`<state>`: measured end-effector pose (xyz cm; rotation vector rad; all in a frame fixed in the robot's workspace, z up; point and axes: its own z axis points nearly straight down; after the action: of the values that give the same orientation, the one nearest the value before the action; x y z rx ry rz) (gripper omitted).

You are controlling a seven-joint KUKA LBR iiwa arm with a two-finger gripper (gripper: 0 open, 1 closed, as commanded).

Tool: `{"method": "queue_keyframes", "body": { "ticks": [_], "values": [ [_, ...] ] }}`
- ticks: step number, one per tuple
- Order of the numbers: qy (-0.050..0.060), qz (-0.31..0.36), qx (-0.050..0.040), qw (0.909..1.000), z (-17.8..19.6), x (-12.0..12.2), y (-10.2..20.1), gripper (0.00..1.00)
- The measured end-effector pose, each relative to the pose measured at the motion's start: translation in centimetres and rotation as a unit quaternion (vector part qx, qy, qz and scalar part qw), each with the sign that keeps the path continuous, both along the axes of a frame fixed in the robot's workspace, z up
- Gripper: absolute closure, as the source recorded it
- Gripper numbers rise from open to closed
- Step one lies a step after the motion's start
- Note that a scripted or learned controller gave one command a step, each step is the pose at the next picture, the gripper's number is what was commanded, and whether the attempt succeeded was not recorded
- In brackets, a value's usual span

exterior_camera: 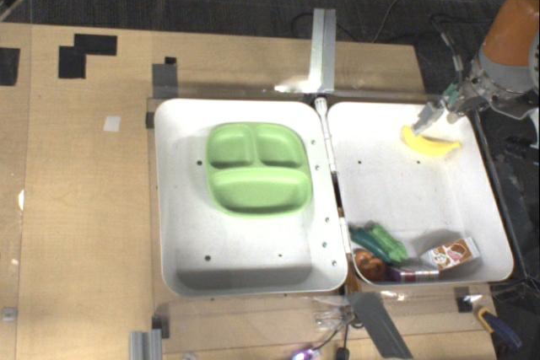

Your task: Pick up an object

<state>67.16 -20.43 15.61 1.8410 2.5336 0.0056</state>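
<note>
We see two white bins side by side on a wooden bench. The left bin (181,257) has a green plate (257,167) lying flat in it. The plate has three parts, two small ones at the far side and one big one at the near side.

The right bin (422,206) has a yellow banana (430,144) in its far right part. The banana lies flat on the white floor, well away from the other things. Down in the near corner of this bin there is a small pile. We see a green toy (381,242) that looks a bit like a vegetable, a round brown thing (369,263) just beside it, and a little box with red and white on it (450,253). They are small, so we are not sure what each one is.

The arm comes in from the right, with its orange band (512,29) near the top corner. The gripper (433,120) points down at a slant and its tip sits just above the far end of the banana, very close to it. We cannot tell if it touches the banana. The tip is small and blurry, so we cannot tell how wide it is, or if it has hold of anything. The banana looks like it is resting on the bin floor.
</note>
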Motion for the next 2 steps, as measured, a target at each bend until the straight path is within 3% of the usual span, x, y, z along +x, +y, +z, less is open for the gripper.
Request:
{"method": "queue_keyframes", "body": {
  "ticks": [1, 2],
  "values": [
    [0.001, 0.000, 0.0001, 1.0000, -0.1, 0.0, 0.0, 0.00],
    [0.003, 0.031, -0.0001, 0.9995, -6.1, 0.0, 0.8, 0.00]
  ]
}}
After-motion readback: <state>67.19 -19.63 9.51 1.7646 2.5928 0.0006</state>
